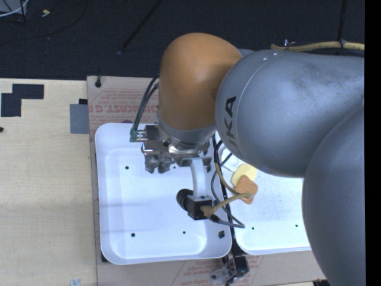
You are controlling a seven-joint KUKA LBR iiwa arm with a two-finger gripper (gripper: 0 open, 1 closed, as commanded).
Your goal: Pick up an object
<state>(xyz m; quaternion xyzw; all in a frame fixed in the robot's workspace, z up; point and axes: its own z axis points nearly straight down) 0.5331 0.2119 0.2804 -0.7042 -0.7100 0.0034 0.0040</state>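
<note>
My gripper [158, 163] hangs low over the left white bin [119, 231], near its back middle, under the orange band [190, 82] of the arm. A pale yellow object [244, 174] and a tan-orange one [248, 190] lie together at the left edge of the right bin [280, 237], partly hidden by the arm. Both lie to the right of the gripper, apart from it. I see nothing held at the gripper's tip.
A black fitting [191, 205] with cables hangs from the wrist over the left bin's right half. The big grey arm [297, 112] covers most of the right bin. Bare wooden bench [41, 183] lies to the left of the bins.
</note>
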